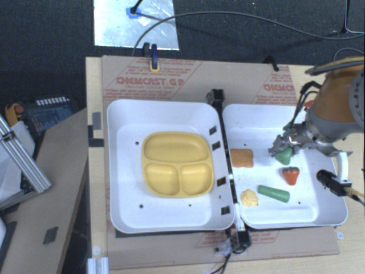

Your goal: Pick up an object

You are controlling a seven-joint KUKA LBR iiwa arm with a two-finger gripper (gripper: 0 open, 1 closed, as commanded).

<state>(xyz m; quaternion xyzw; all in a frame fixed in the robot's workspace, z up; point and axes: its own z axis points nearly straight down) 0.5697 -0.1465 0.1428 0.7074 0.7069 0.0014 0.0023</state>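
At the far left edge a grey side table (pixel 51 170) cuts in at an angle, carrying a silver metal bar (pixel 23 158) and a dark electronic box (pixel 48 113). Behind the bench the floor is dark carpet (pixel 45 39), with a shiny metal sheet (pixel 136 15) lying on it near the top edge and thin black cables (pixel 256 21) trailing across to the right.

The bench top is a sheet of brown cardboard (pixel 188 73) printed with red lettering, held at its back edge by a blue and yellow clamp (pixel 153 57).

The left bin (pixel 122 210) sits on the cardboard and holds a yellow divided plate (pixel 177 163) at about its middle, with one long compartment toward the back and two smaller ones toward the front.

The right bin (pixel 319 216) lies just beside it, the two meeting along a black strip. Near its left wall is a tan slice of bread (pixel 242 157). Toward the front left corner lies a small pale yellow lump (pixel 248 197), and just right of it a green cucumber-like piece (pixel 274 193). A red strawberry (pixel 291 176) sits near the bin's middle.

The arm comes in over the right edge, and its gripper (pixel 283 149) hangs low above the bin's middle, right over a green object (pixel 284 156) just behind the strawberry. How far the claw is open cannot be told, nor whether it has hold of the green object.
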